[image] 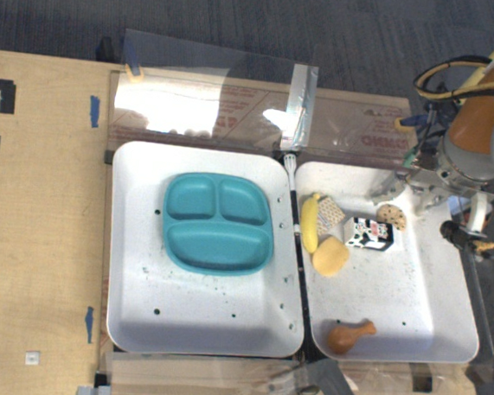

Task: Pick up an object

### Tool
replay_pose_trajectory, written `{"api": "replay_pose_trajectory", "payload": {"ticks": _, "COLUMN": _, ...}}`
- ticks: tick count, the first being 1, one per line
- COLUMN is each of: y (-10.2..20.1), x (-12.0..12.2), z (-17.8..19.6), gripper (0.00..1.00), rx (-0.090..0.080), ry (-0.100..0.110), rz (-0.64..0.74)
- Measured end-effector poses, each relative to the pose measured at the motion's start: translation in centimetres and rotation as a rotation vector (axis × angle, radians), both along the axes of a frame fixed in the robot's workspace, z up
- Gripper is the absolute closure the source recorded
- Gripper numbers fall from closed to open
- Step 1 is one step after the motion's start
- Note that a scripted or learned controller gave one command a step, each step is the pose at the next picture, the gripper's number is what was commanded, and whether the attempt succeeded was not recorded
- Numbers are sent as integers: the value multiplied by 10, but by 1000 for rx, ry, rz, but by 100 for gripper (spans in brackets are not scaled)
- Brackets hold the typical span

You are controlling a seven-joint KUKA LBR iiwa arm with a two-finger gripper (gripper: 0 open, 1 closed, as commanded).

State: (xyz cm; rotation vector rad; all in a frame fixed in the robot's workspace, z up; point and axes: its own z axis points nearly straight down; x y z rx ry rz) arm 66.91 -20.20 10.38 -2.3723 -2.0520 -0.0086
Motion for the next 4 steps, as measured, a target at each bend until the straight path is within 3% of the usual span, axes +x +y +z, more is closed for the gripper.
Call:
{"api": "replay_pose_trajectory", "payload": {"ticks": 1, "y": 3, "x": -1, "z": 14, "gripper": 0, "rx": -8, "ry": -2, "rz": -139}}
{"api": "replay_pose_trajectory", "payload": {"ticks": 2, "y": -1, "x": -39, "z": 39, "gripper": 0, "rx": -7, "ry": 0, "rz": -51}}
{"api": "replay_pose_trajectory", "payload": {"ticks": 3, "y": 51, "x": -3, "z": 7, "gripper": 0, "rx": -6, "ry": 2, "rz": -353}}
{"api": "replay_pose_trajectory", "payload": {"ticks": 4, "y": 19, "x": -56, "z": -18, "gripper": 0, "rx": -7, "ry": 2, "rz": -43}}
